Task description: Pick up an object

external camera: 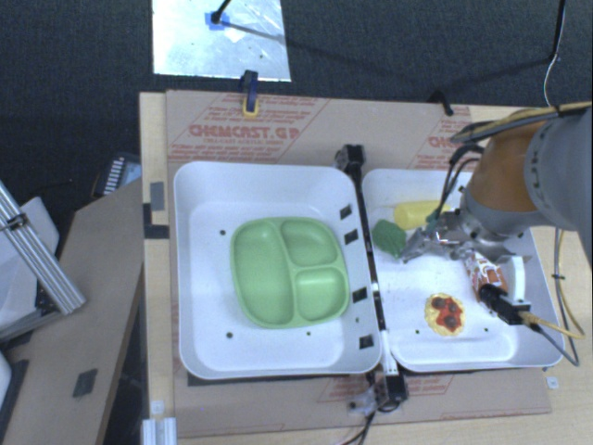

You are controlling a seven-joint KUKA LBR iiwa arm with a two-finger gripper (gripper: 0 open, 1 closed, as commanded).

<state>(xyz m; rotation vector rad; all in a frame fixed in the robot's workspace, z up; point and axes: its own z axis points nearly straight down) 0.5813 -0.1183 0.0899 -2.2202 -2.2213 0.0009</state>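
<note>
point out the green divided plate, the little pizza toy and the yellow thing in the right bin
green divided plate (287, 272): camera view, on the ridge where its compartments meet
pizza toy (445, 313): camera view, on its red topping
yellow thing (414, 213): camera view, on its visible left part

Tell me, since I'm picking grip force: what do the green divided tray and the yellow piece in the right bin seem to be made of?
The green divided tray looks like moulded plastic: even colour, soft sheen, rounded compartment edges. The yellow piece looks smooth and matte, probably plastic or rubbery toy food; it is too small to tell which.
</note>
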